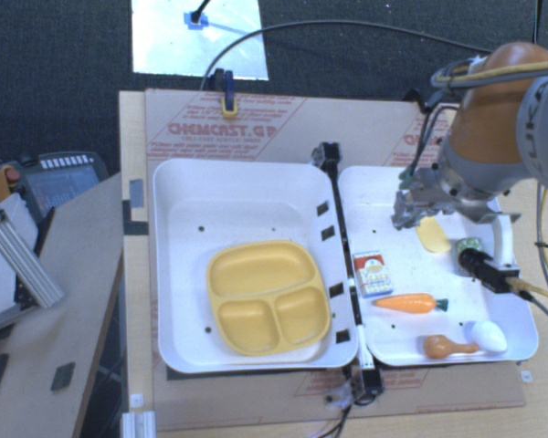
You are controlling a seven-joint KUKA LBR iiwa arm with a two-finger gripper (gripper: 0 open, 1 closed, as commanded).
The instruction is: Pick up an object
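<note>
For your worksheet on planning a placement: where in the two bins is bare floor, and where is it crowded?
Free: the left bin behind the yellow tray, and the right bin's back-left corner. Crowded: its front, with card box, carrot, egg, and under the gripper.

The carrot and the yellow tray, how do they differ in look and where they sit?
The carrot is orange with a green tip, slim and long; the yellow tray is pale yellow, broad and split into three compartments. The carrot lies in the right bin, beside a small card box; the tray lies in the left bin. The carrot is far smaller than the tray. Both rest flat on a bin floor.
</note>
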